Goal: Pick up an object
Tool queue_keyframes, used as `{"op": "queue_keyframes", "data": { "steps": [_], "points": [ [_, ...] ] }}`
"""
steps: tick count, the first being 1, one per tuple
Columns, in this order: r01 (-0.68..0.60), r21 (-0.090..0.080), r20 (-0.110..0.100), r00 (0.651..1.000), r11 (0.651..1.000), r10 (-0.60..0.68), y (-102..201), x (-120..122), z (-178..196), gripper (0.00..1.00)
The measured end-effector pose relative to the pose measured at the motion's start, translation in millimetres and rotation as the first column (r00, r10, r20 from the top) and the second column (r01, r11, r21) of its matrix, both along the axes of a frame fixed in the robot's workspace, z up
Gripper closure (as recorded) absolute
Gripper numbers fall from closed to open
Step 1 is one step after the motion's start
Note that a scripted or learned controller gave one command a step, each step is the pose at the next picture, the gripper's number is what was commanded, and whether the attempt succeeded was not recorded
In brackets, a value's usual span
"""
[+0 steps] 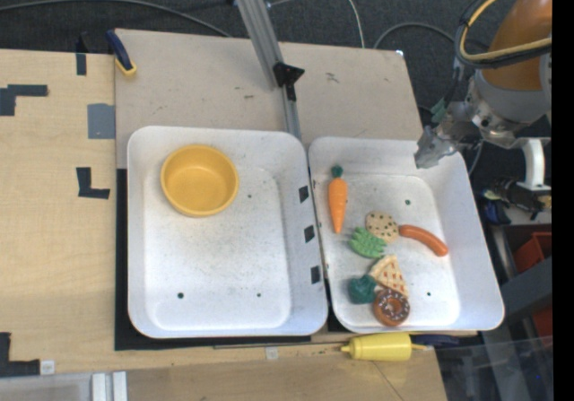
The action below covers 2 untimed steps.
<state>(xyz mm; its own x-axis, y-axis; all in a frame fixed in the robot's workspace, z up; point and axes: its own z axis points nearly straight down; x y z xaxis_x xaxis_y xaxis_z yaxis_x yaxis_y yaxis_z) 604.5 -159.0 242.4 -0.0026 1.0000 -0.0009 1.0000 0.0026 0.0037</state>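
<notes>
The right bin (466, 296) holds several toy foods. An orange carrot (337, 202) lies upright near its left wall. To its right lie a speckled cookie (381, 226), a green leafy piece (366, 242) and an orange sausage (423, 239). Nearer the front sit a pizza slice (389, 274), a dark green piece (361, 289) and a chocolate donut (391, 308). My gripper (433, 150) hangs over the bin's far right corner, well apart from all the food, with nothing seen in it.
The left bin (224, 292) holds a yellow bowl (199, 178) at its far left. A yellow mustard bottle (381, 347) lies on the bench just in front of the right bin. A grey pole (260, 22) slants up behind the bins.
</notes>
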Motion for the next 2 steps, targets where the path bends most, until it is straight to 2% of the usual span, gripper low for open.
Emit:
{"op": "queue_keyframes", "data": {
  "steps": [2],
  "points": [
    [-0.003,0.002,-0.007,1.000,1.000,0.003,96,-14,-21,1.00]
  ]
}}
